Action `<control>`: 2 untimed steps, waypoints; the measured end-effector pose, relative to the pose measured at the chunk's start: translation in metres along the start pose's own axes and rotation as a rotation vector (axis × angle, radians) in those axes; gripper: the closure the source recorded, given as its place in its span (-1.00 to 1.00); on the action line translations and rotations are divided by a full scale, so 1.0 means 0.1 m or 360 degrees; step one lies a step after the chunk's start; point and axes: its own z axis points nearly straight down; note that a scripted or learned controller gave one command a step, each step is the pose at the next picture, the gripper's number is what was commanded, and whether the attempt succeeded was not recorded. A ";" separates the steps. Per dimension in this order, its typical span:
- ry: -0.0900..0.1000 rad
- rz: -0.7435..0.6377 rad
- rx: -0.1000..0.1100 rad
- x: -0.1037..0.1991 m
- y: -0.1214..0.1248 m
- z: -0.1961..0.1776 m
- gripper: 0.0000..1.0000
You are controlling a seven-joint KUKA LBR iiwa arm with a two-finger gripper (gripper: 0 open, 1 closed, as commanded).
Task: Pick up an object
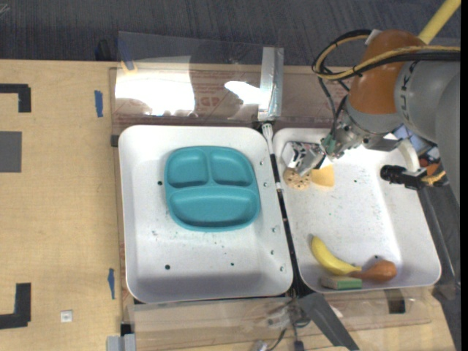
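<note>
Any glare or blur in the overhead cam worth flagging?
Camera view: strong glare on the clear panel behind the left bin; the gripper looks smeared and hard to read; the teal plate and banana are sharp, with soft shadows.

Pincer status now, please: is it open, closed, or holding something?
Pincer: cannot be told; it is low in the right bin's far-left corner, beside the yellow wedge.
</note>
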 end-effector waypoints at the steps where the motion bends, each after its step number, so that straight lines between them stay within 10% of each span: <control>1: -0.0012 -0.0691 -0.0019 0.24 -0.39 0.03 -1.00; 2: -0.0009 0.0070 -0.0024 0.15 -0.19 0.08 -1.00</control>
